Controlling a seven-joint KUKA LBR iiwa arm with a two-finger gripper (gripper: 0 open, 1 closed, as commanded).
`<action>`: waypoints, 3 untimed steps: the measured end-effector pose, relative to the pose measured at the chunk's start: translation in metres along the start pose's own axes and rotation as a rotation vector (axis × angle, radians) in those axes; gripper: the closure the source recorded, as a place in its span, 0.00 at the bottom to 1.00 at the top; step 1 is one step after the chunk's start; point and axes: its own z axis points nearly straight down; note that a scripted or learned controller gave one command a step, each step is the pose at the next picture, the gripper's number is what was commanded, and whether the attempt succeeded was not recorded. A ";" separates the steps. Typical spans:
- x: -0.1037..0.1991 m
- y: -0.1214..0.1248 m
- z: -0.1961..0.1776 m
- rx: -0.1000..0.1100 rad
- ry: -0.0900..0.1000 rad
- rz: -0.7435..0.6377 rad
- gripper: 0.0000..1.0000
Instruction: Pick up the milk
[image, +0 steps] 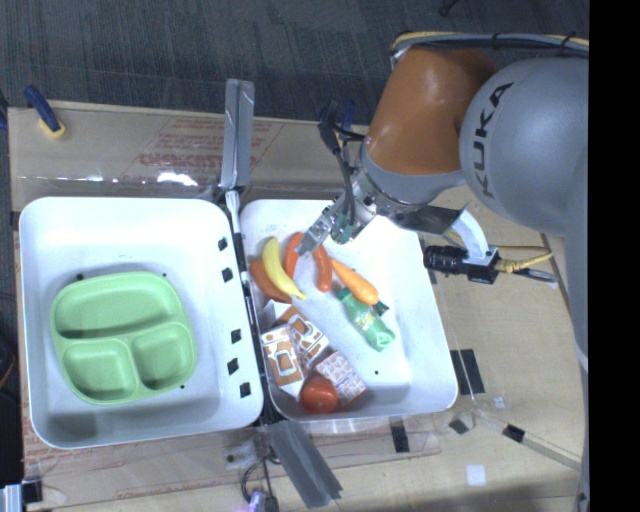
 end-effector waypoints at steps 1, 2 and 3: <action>0.084 -0.002 0.021 0.000 0.000 -0.082 1.00; 0.122 0.025 0.018 -0.001 -0.002 -0.281 1.00; 0.205 0.076 0.039 0.002 0.001 -0.467 1.00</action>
